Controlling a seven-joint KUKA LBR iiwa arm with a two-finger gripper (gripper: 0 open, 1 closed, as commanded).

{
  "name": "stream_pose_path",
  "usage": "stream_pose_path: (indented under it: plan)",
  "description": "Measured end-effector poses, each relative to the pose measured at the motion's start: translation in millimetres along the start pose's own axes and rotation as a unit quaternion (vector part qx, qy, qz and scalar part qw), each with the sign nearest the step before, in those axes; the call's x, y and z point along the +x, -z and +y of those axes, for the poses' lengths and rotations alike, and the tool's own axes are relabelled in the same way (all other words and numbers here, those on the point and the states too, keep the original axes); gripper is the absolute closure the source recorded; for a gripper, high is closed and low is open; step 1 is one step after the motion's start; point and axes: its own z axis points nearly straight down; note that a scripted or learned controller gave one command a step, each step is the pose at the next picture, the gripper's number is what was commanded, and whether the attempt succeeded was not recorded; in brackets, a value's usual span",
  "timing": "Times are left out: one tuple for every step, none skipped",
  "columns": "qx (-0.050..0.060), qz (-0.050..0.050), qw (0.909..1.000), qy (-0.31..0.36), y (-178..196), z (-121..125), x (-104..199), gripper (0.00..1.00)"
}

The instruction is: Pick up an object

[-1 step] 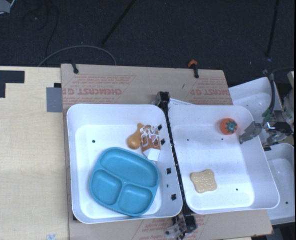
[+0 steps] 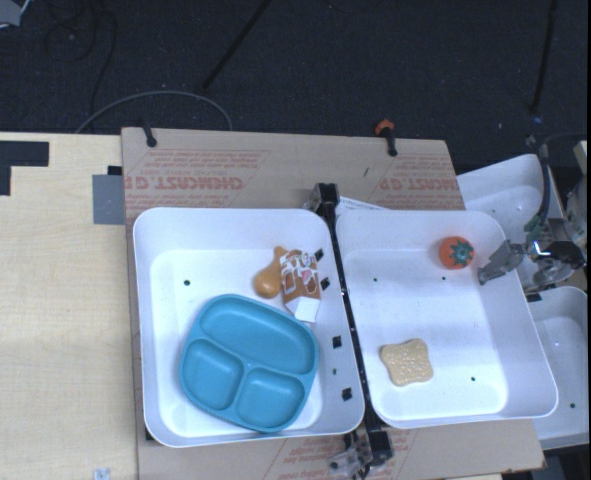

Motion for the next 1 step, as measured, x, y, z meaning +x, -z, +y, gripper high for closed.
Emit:
stream_pose_path:
  plan:
    - [0.002,0.001,1.0000,0.000,-60.5,-6.3,2.9,0.00]
